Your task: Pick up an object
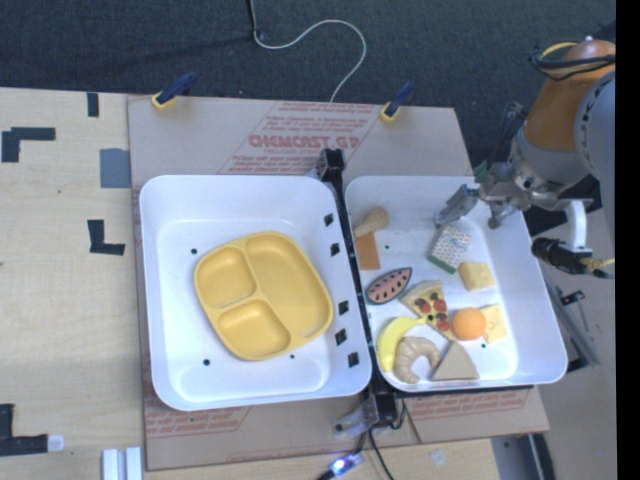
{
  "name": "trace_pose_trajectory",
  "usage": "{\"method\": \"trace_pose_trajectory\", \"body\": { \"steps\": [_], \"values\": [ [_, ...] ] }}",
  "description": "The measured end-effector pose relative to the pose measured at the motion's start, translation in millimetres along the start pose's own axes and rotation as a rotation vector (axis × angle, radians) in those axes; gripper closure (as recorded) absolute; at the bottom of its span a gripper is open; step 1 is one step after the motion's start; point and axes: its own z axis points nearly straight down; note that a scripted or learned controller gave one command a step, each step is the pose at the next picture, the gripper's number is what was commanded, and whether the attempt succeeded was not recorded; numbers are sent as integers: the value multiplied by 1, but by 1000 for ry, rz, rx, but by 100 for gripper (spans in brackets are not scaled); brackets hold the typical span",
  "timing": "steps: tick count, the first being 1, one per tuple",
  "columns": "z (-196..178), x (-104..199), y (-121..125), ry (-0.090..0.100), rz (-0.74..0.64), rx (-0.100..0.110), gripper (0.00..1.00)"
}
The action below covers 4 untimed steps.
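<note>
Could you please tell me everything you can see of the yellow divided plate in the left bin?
The yellow plate looks like smooth plastic, a rounded rectangle with three shallow compartments: two at its far end, one at its near end. It lies flat and face up, turned at an angle, on the floor of the left bin. Its compartments hold nothing, and only the bin touches it.

Dark grey carpeted floor (pixel 120 28) beyond the far edge of the pale wooden bench top (pixel 60 268). Brown cardboard sheet with red print (pixel 290 138) flat on that bench, held at its far edge by two blue-and-yellow clamps (pixel 174 89). Black tape marks (pixel 100 236) on the bench left of the cardboard. Thin white cable (pixel 310 33) looping over the carpet beyond the cardboard. Even, soft light.
</note>
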Motion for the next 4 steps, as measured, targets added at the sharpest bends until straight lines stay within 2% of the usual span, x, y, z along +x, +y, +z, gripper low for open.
{"method": "trace_pose_trajectory", "body": {
  "steps": [1,2,3,4],
  "values": [
    [63,-5,-4,0,0,3,0],
    [71,-3,-4,-1,-2,-3,0],
    [60,-3,-3,-3,-3,-4,100],
    [17,-4,-7,-1,1,-7,100]
  ]
}}
